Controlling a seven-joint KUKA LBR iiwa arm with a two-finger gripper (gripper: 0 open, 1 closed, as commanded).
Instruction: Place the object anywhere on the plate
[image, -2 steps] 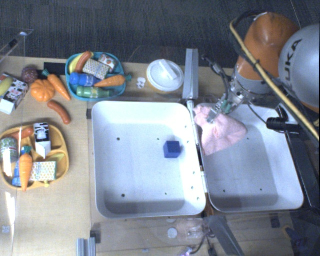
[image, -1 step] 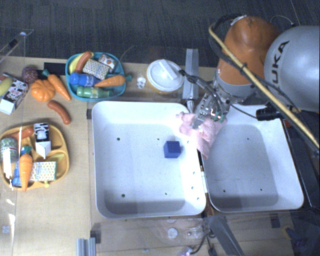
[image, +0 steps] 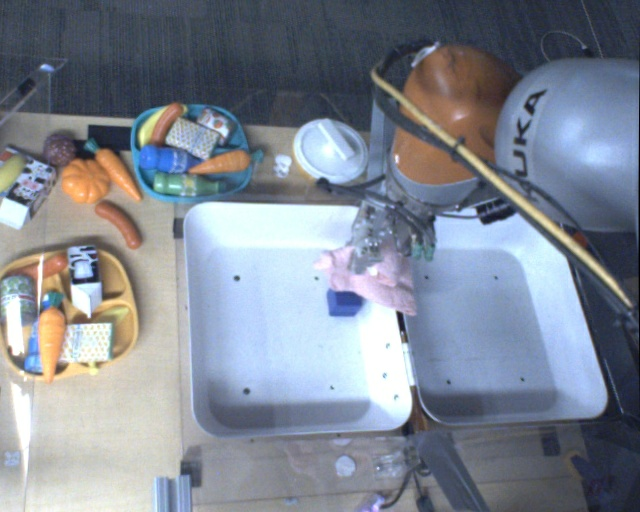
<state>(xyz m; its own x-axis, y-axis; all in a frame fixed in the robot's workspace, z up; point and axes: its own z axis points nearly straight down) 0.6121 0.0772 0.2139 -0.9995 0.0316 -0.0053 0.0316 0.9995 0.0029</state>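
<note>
jaw state: cannot tell, gripper (image: 392, 238) sits low over pink cloth (image: 372, 277), likely going for grasp. blue block (image: 344, 302) touches cloth edge, in left bin (image: 240, 400) near divider. white plate (image: 332, 150) outside bins, behind left bin, so carry needed.

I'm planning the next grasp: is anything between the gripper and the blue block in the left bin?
Yes. The gripper hangs over a crumpled pink cloth near the left bin's right wall. The blue block sits at the cloth's lower-left edge, so a straight descent would likely meet cloth first.
</note>
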